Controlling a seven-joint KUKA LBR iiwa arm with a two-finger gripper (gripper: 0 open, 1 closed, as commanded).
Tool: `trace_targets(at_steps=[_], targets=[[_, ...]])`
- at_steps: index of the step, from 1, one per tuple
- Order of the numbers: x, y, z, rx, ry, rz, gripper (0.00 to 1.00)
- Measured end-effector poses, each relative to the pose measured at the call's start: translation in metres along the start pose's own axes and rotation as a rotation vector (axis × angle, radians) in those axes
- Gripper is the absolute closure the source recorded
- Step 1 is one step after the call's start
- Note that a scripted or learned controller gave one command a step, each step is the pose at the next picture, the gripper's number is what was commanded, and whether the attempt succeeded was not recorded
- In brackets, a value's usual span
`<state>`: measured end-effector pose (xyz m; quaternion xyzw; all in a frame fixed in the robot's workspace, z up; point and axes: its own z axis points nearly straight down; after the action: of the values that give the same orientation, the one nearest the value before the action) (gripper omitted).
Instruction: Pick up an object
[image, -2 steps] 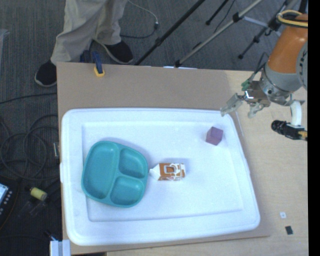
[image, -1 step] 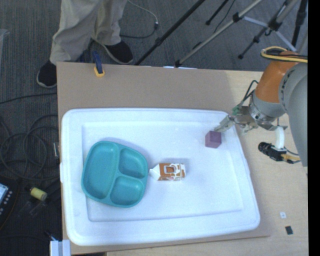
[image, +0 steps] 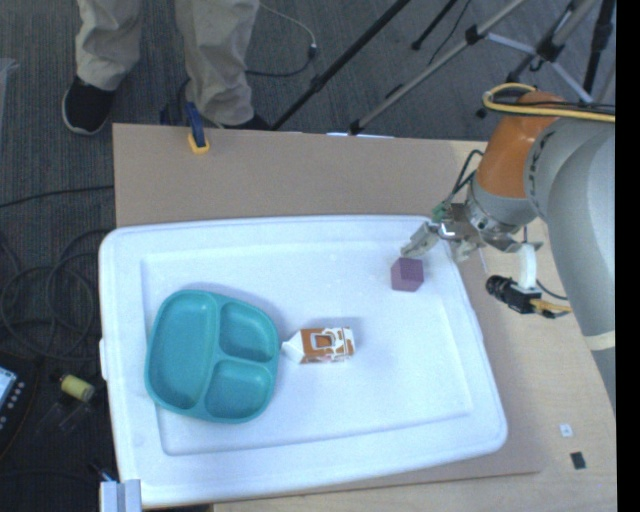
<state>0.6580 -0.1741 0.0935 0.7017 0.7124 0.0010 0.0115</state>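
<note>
Single white bin (image: 300, 440) on the desk (image: 300, 170); arm reaching in from 3 o'clock, orange band (image: 505, 160) above the wrist. Jaws (image: 440, 238) at the bin's 2 o'clock corner, over the rim; fingers splayed apart, nothing between them. Purple block (image: 407, 274) just beside the jaws, toward 7 o'clock, resting flat on the bin floor; apart from the fingers as far as visible. Small orange-and-white carton (image: 325, 344) lying on its side near bin centre; teal divided plate (image: 213, 354) at 9 o'clock, compartments bare. Judged progress: approach only; no grasp made, nothing lifted. Remaining: descend over a target, likely the purple block; close; lift clear.
</note>
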Motion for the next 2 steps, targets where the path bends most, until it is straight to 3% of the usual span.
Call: trace_targets(at_steps=[1,2], targets=[[0.020,-0.041,-0.041,0.020,0.014,0.061,0.00],[0.035,-0.033,-0.003,0.003,0.006,-0.018,0.00]])
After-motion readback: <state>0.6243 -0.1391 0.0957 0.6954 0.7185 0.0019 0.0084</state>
